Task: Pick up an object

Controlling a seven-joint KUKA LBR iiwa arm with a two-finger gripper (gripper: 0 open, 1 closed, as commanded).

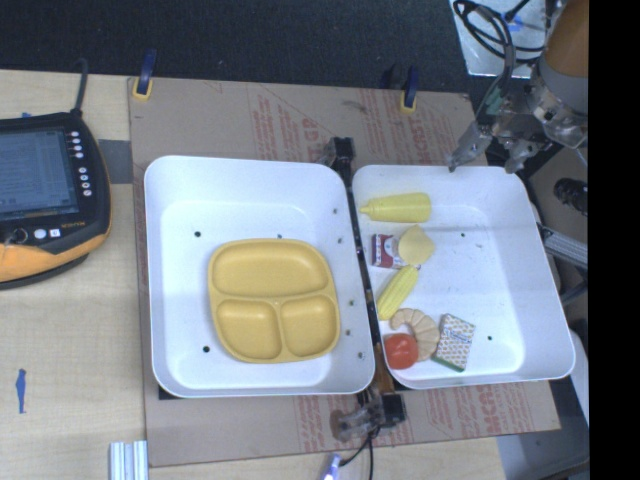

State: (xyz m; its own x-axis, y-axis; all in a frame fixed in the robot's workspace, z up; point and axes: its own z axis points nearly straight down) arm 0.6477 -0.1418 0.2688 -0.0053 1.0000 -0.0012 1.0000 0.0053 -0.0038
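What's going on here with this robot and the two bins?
A robot arm is set to pick something from the bins. Its gripper hangs at the far right corner of the right bin, holding nothing. That bin's toy food lies along its left side: a mustard bottle, a corn cob, a tomato, a cracker and a few more. The left bin holds a yellow tray. Nothing has been picked yet.

A pale wooden surface (pixel 60 348) carries a brown cardboard sheet printed with faint red lettering (pixel 250 118), held at its far edge by two blue-and-yellow clamps (pixel 145 76). Beyond lies dark carpeted floor (pixel 250 13). A black-and-orange handheld control tablet (pixel 45 193) rests at the left.
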